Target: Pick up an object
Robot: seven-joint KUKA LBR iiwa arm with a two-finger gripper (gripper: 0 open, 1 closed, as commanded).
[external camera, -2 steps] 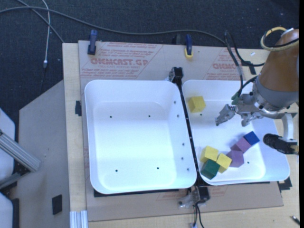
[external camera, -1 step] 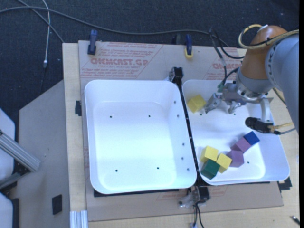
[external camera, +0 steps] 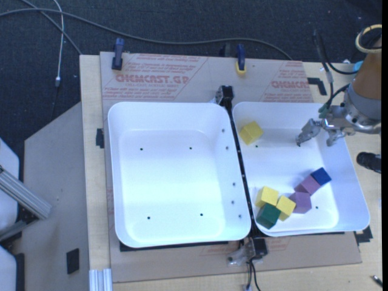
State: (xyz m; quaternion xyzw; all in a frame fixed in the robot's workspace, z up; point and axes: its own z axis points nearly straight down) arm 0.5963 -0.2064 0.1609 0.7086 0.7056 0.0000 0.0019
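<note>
**Caller:** Where are you hanging right now, and what are you carrying?

**Arm:** I'm hovering my gripper [external camera: 320, 133] over the far right part of the right bin [external camera: 354, 187], reaching in from the right side. My fingers are spreading apart, one prong pointing left and one pointing down toward the bin floor, and there is nothing between them. So I'm carrying nothing.

**Caller:** And the pickings?

**Arm:** They're all sitting in the right bin. A lone yellow block [external camera: 251, 133] is resting near the divider, well apart from the rest, level with my gripper but off to its left. Toward the near edge, a cluster is crowding together: a blue block [external camera: 321, 176] touching a purple block [external camera: 310, 185], another purple block [external camera: 301, 202] just beside them, then a yellow block [external camera: 285, 206], a third yellow block [external camera: 268, 196] and a green block [external camera: 268, 214] pressing up against one another in the near left corner.

**Caller:** Why keep the fingers wide up there?

**Arm:** I'm judging it's so I can drop straight over a block without nudging it. The left bin [external camera: 121, 162] is waiting with bare white floor, likely as the drop-off.

**Caller:** Which one looks easiest?

**Arm:** I'm leaning toward the lone yellow block; it has free space on every side. The cluster is risky, since my fingers could wedge against a neighbour and push the pile instead of closing cleanly.
</note>
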